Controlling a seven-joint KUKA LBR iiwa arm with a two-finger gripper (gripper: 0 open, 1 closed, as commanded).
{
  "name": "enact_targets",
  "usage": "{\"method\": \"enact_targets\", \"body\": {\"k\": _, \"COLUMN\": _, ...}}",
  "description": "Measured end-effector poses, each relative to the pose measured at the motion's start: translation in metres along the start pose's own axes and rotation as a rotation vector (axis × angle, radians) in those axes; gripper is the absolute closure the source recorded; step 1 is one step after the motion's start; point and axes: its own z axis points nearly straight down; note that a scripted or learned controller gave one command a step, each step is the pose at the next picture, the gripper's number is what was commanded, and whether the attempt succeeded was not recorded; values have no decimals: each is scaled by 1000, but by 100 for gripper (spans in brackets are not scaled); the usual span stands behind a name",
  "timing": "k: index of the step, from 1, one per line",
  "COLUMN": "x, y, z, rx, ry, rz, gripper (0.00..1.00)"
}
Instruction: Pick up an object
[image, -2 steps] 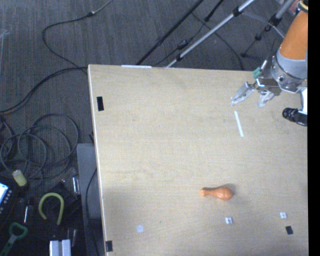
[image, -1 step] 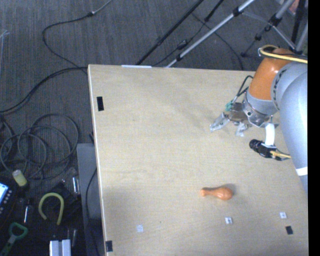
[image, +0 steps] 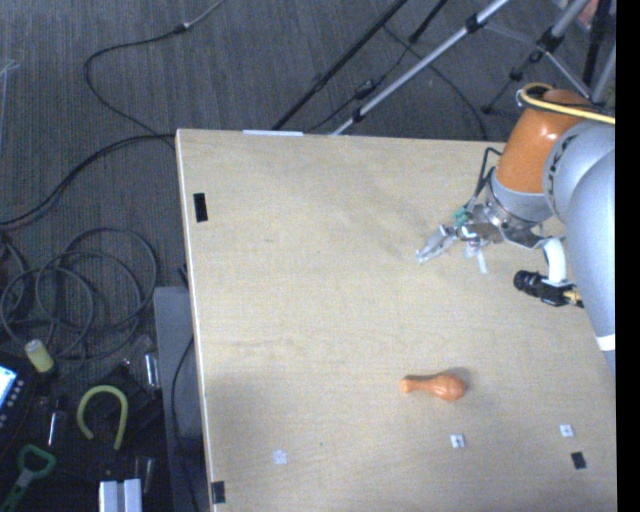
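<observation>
Orange obj (image: 435, 386) on tan board (image: 320, 300)

Even, soft lighting, faint shadows, slightly grainy and blurred throughout.

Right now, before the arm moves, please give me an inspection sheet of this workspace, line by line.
Surface: tan board, flat, with small black and white markers near its edges.
Job's things: one orange pear-shaped object lying on its side on the board, low right.
Clutter: nothing seen on the board besides the markers.
Grippers: gripper hangs above the board's upper right, apart from the orange object, nothing between its fingers; state unclear.
Cables: black cables looped on the floor at left.
Surroundings: grey carpet; stand legs at top; green hook-shaped tool low left.
</observation>
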Motion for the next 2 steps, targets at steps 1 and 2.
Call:
{"method": "enact_targets", "body": {"k": 1, "x": 1, "y": 1, "z": -10, "rx": 0, "ry": -3, "rz": -1, "gripper": 100}}
{"method": "enact_targets", "body": {"k": 2, "x": 1, "y": 1, "z": -10, "rx": 0, "ry": -3, "rz": -1, "gripper": 0}}
